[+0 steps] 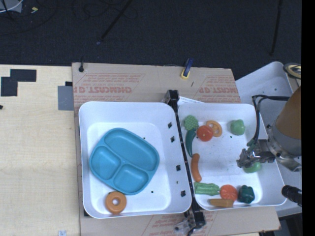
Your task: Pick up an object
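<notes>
target object: small green rounded piece (253, 167) at the right side of the right bin (248, 113) — partly hidden by the gripper, so its shape and long axis can't be read
gripper: gripper (247, 160) sits right over the green piece, touching or just above it; open or closed — cannot tell, nothing seen clearly between the tips
arm: grey arm with orange band (295, 114) enters from the right edge
right bin contents: green bumpy veg (191, 122) top left; red tomato (204, 133) just beside an orange ring slice (214, 127); green round item (237, 127) top right; dark green pepper-like piece (190, 140) along the left wall, long axis near vertical; orange sausage (196, 166) below it, also near vertical
right bin, bottom row: light green pod (206, 188) lying roughly horizontal; red-orange round item (228, 191); dark green item (246, 194); thin orange piece (220, 203) at the front wall
left bin (93, 113): blue three-compartment plate (124, 159), tilted diagonally, compartments bare; doughnut (116, 202) near the front left corner, apart from the plate
base: both bins rest on cardboard (147, 85)
</notes>
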`<move>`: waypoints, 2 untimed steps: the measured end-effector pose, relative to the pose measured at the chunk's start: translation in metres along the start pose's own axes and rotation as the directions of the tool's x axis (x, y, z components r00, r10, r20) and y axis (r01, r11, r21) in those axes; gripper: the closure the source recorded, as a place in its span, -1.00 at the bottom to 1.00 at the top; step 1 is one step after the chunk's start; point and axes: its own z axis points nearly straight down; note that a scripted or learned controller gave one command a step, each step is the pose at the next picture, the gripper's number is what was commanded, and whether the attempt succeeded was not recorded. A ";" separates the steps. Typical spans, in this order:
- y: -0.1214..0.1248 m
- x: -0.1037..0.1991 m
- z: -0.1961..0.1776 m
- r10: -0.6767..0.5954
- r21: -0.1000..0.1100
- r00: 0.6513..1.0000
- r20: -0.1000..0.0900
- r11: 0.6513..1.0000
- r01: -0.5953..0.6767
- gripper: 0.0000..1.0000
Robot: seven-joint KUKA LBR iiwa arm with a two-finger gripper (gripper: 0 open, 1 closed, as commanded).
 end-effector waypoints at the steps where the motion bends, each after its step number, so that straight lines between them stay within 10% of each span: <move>1: 0.000 -0.001 -0.027 0.000 0.000 1.000 0.000 1.000 0.000 1.00; 2: 0.028 0.039 -0.036 -0.004 0.001 1.000 -0.002 1.000 0.004 1.00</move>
